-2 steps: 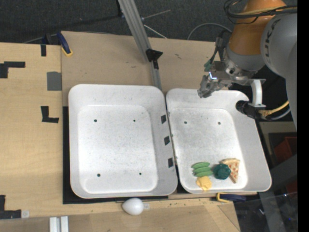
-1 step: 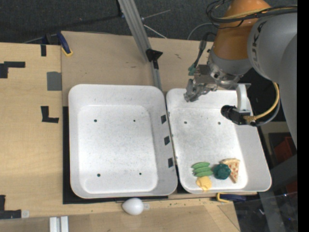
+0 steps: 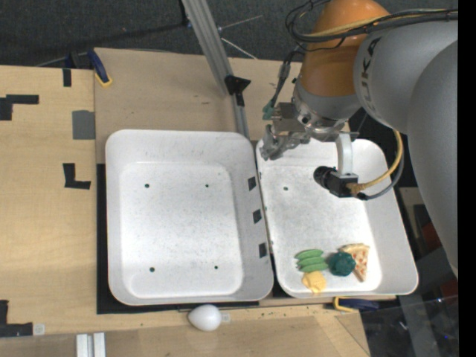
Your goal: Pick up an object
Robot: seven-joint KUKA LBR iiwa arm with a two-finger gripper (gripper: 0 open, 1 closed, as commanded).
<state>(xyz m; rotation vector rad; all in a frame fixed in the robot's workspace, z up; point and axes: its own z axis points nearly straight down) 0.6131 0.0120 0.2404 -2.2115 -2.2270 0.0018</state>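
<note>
Up near the top middle of the frame, the end effector (image 3: pixel 277 143) hangs over the far left corner of the right bin (image 3: pixel 387 222). It is a small grey metal part under the big orange band (image 3: pixel 338 39) of the arm (image 3: pixel 416 88). I cannot tell how it is set, because it is small and dark against the bin edge. Nothing shows in it.

The right bin is white and shallow. In its near corner, at the lower right of the frame, sits a little group of toys, well apart from the end effector. A green pea pod (image 3: pixel 311 258) lies on the left of the group. A yellow piece (image 3: pixel 315 280) lies just below it, touching it or almost. A dark teal round thing (image 3: pixel 342 263) sits beside the pod, to its right. A pale orange wedge (image 3: pixel 359 259) that looks like a pizza slice lies at the far right of the group, right against the teal thing.

A black part with a cable (image 3: pixel 338 181) hangs from the arm over the middle of the right bin.

The left bin (image 3: pixel 119 199) is white too and fills the middle of the frame.

A white egg (image 3: pixel 204 317) lies on the tabletop (image 3: pixel 44 236), just below the left bin's near edge, at the bottom of the frame. A grey metal pole (image 3: pixel 212 39) leans in from the top.
</note>
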